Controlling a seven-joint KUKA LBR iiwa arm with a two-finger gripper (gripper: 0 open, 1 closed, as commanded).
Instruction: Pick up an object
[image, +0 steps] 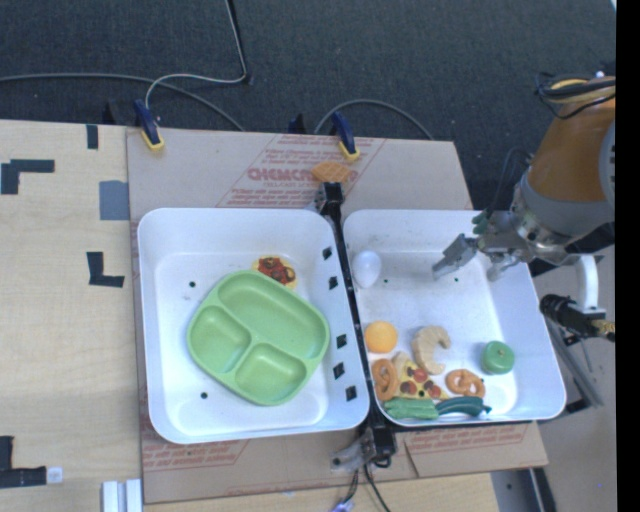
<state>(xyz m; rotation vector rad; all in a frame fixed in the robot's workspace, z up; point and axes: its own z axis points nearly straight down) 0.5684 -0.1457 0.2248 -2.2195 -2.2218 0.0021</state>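
The gripper (468, 256) hung over the far part of the right bin (530, 300), near its right wall. Whether it was apart or together could not be told, and nothing showed clamped in it.

Positions relative to the right bin:
- A white egg-shaped object (367, 268) lay at the far left corner, touching the left wall.
- An orange ball (380, 337) lay by the left wall, midway.
- A pale curved piece (431, 347) lay near the centre.
- A green round object (498, 357) lay toward the right wall.
- A pretzel (464, 382) and a green pod (436, 407) lay along the near wall.

The left bin (160, 300) adjoined it and held a green divided plate (258, 337).
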